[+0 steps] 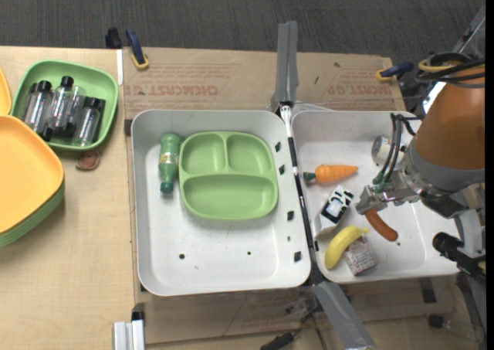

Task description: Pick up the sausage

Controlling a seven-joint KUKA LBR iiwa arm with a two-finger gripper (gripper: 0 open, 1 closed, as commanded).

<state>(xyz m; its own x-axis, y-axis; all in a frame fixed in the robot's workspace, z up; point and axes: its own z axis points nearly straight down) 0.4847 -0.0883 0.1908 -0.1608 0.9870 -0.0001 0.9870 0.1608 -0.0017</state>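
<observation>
In the camera view, the right bin (401, 259) holds one sausage (381, 225), one carrot (333, 174), one banana (342, 243), one small black-and-white toy (336, 203) and one packet (360, 259). The gripper (376, 203) hangs low over this bin, and whether it is apart or together cannot be told. The sausage lies on the bin floor just below the gripper, touching or nearly touching its tip, not visibly clamped. The toy sits just left of the gripper, the carrot up and left, the banana and packet below-left. Far left of the gripper, the left bin (224, 263) holds one green divided plate (228, 175) and one green bottle (168, 161) beside it. Outside both bins, a green tray (100, 86) holds several vials (63, 110), by stacked yellow plates (27, 182).
</observation>
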